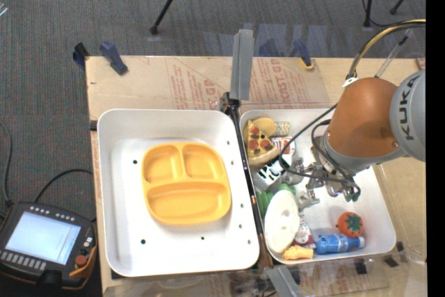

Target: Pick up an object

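Gripper (321, 181) is hanging low over the right bin (384, 209), below the orange band (363, 118) of the arm, and its metal parts are sitting among clutter so closely that whether the pincer is open or closed cannot be told; nothing is visibly lying between its tips. Nearest to it, a white oval object (281, 220) is lying just to the left and slightly toward the front of the bin, with a green item (272, 194) touching its upper edge. A red tomato-like toy (350, 224) is sitting just beside the gripper on the side toward the bin's front right corner, apart from it. A blue bottle (337, 244) is lying along the front wall, with a small yellow piece (300, 254) next to its left end. A pizza-slice toy (260, 142) is resting near the back left corner, well apart from the gripper, beside a small packet (282, 146) whose print is too small to read. The left bin (115, 170) is holding a yellow divided tray (186, 182), lying flat with three compartments. The grey arm casing (417, 118) is carrying the letters "KUK" at the frame's edge. Red lettering on the cardboard sheet (174, 83) under the bins is appearing upside down and is not legible. A handheld control pendant (45, 243) is lying on the floor at the front left.
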